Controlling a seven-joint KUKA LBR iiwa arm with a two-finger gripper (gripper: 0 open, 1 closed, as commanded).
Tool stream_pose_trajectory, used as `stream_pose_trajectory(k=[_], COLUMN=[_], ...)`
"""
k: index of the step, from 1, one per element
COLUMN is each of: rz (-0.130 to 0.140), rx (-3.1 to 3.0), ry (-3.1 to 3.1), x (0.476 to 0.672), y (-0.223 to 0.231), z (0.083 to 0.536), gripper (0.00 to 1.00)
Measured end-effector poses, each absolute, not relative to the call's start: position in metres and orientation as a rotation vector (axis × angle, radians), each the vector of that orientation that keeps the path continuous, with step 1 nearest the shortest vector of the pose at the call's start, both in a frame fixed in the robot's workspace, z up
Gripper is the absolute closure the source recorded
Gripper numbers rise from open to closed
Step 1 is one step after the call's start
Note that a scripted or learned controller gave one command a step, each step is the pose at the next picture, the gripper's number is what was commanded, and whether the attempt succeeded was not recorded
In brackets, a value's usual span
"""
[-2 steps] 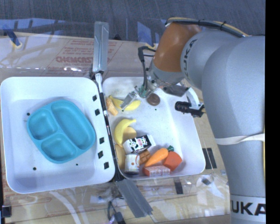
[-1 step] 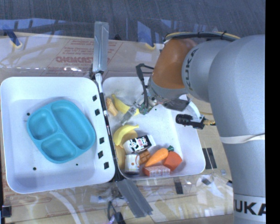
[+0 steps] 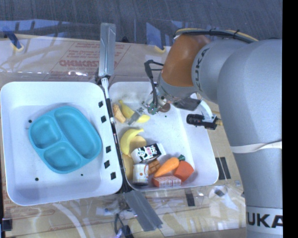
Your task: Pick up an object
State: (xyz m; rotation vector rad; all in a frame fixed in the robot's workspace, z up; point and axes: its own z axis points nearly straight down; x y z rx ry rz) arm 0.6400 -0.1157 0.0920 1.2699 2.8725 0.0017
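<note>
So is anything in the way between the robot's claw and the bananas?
Nothing visible blocks it. The gripper hangs in the right bin, right beside the small yellow pieces at the bin's far end. The bigger banana lies nearer the camera, with bare bin floor between it and the gripper.
</note>
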Motion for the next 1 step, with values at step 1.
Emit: stream_pose_trajectory(k=[1], rz=[0.002], rx=[1.265], ry=[2.874], x=[0.6410], y=[-0.1150], z=[0.1018], gripper=[1.00])
